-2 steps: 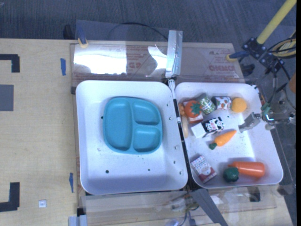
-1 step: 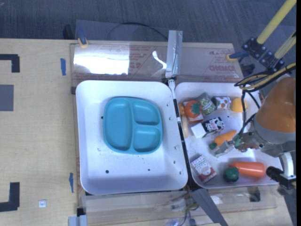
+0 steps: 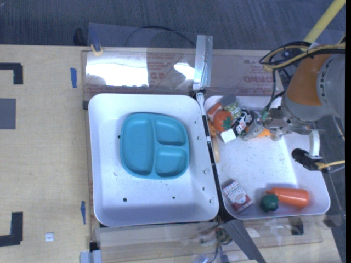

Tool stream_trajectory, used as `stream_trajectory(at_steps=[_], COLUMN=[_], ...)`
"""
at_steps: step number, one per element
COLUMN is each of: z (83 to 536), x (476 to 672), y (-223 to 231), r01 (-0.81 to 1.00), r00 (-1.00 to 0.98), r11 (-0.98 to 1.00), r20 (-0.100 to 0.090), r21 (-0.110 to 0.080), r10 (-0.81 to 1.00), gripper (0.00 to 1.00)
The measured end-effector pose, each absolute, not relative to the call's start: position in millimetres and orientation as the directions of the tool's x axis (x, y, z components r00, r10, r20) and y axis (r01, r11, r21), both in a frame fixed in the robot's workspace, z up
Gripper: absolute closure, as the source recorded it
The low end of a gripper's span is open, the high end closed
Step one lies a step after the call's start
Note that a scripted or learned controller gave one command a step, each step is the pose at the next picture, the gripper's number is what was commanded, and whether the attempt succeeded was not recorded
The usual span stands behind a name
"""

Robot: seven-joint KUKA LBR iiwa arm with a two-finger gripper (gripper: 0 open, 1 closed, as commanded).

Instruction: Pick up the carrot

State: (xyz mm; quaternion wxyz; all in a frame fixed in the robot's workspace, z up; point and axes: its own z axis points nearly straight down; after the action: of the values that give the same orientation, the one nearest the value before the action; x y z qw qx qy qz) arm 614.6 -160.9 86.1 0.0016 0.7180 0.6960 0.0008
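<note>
The right bin (image 3: 258, 163) is the landmark here. The left bin (image 3: 109, 201) sits flush against its left wall and carries a blue divided plate (image 3: 153, 146).

The arm (image 3: 312, 86) comes in over the right bin's far right corner, grey with its orange band, cables looped above it. Its gripper (image 3: 253, 129) hangs over the far left part of the right bin, in a cluster of small things: an orange-red toy (image 3: 218, 119) and a white tag or card (image 3: 227, 136) among them. Whether it is released or clenched I cannot tell, since clutter and wrist hardware mask the tip.

The carrot (image 3: 289, 196) lies in the right bin's near right corner, close to the near wall, with a green leafy end (image 3: 269, 203) pointing towards the bin's left. Its long axis runs roughly left to right, along the near wall (tilted only slightly). A small red and white box (image 3: 237, 195) lies left of it, also by the near wall.

So the carrot is well apart from the gripper, diagonally across the right bin: towards the near wall and somewhat rightward. As I judge it, the coming move must cross that diagonal, then close across the carrot's short width.
</note>
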Motion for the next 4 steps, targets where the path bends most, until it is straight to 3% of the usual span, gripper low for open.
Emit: stream_trajectory(at_steps=[1, 2, 3, 4], z=[154, 107, 107, 174], x=[660.5, 617.6, 609.7, 622.8], y=[-201, -187, -174, -195], r01=[0.999, 0.999, 0.972, 0.948], r00=[-0.050, -0.050, -0.230, -0.317], r11=[0.050, 0.050, 0.231, 0.317], r20=[-0.002, -0.004, -0.023, -0.007], r21=[0.003, 0.009, 0.040, 0.009], r10=[0.999, 0.999, 0.973, 0.948], gripper=[0.00, 0.00, 0.00, 0.00])
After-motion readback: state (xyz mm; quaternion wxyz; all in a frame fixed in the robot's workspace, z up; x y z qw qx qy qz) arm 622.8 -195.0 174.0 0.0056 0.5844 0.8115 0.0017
